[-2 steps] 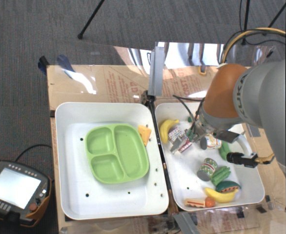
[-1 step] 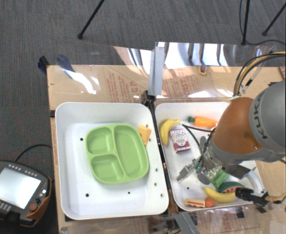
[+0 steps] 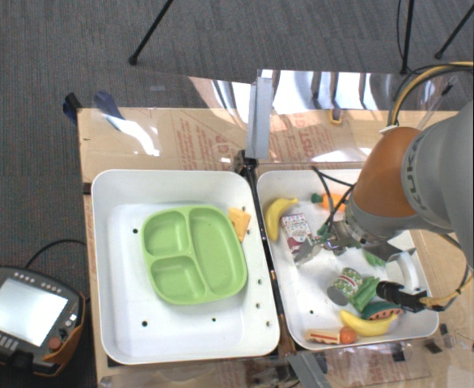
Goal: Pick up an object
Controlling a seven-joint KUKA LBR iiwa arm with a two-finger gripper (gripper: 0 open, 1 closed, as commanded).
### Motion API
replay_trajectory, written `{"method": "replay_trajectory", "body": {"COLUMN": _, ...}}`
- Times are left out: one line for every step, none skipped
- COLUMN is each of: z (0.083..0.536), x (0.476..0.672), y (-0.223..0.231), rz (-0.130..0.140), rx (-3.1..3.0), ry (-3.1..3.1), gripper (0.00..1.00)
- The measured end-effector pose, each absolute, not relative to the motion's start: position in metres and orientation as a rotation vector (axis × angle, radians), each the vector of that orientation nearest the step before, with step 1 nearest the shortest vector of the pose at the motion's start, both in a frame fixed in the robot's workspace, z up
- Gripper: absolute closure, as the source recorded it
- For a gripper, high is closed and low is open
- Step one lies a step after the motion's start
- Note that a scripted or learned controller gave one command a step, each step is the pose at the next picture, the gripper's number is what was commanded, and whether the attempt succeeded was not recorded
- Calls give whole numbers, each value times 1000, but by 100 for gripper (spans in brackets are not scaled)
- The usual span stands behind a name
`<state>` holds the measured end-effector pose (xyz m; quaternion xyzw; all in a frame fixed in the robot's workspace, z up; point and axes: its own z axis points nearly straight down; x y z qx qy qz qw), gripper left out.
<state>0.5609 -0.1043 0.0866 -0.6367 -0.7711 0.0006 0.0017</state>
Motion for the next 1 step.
{"method": "replay_trajectory", "body": {"z": 86, "x": 576, "y": -93, "rz": 2, "rx": -2005, "ry": -2413, "gripper": 0}}
